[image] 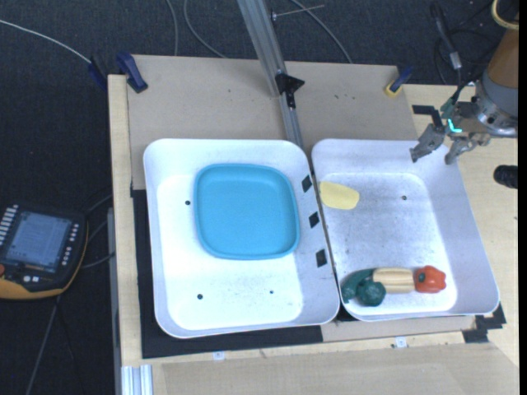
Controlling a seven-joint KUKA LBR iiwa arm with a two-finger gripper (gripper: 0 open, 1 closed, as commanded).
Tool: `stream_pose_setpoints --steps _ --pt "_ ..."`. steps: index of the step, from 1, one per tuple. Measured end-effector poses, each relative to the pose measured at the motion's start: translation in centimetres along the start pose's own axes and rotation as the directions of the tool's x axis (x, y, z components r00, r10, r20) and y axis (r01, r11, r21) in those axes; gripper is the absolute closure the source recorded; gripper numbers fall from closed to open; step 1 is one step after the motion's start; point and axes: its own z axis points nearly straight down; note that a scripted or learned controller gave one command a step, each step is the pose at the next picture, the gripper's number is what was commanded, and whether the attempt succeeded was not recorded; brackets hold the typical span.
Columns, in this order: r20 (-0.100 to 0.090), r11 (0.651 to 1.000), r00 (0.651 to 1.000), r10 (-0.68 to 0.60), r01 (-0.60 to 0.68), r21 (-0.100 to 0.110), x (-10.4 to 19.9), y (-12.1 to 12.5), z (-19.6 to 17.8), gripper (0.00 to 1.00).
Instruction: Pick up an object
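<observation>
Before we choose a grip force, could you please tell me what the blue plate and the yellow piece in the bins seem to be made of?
Blue plate: likely moulded plastic, smooth and slightly satin, with an even colour and rounded rim. Yellow piece: probably plastic or foam play food, matte and uniformly coloured; too small to tell which.
</observation>
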Motion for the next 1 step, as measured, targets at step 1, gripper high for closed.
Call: stream_pose_setpoints --steps 1 --pt "0.000 1.000 1.000 0.000 0.000 0.000 0.00 0.00 0.00 0.00"
